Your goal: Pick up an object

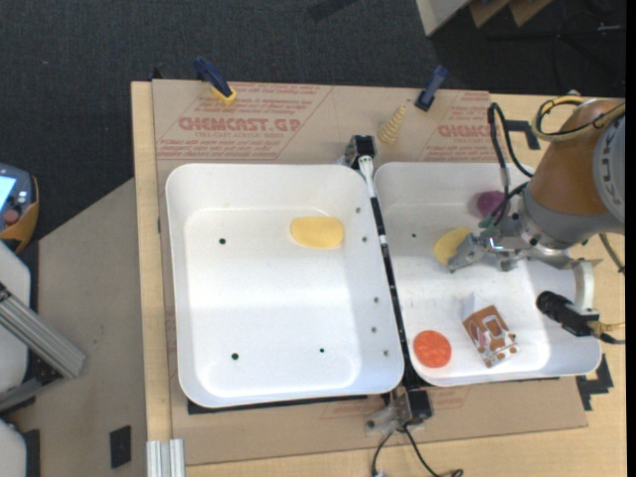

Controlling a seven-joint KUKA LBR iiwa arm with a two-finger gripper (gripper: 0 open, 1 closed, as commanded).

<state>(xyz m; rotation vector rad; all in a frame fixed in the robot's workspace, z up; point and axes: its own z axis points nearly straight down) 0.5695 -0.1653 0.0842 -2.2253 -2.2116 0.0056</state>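
Low in the right bin (pixel 556 361), the claw (pixel 467 256) sits beside a yellow object (pixel 449 243) near that bin's left wall, its tips touching or nearly touching it. Whether its fingers are spread or closed I cannot tell, and nothing is visibly lifted, so the pick looks not yet done. Closing on the piece and raising it remain, by my judgement.

Both white bins (pixel 268 366) look smooth, glossy plastic; my counter (pixel 298 117) is matt, printed brown cardboard.
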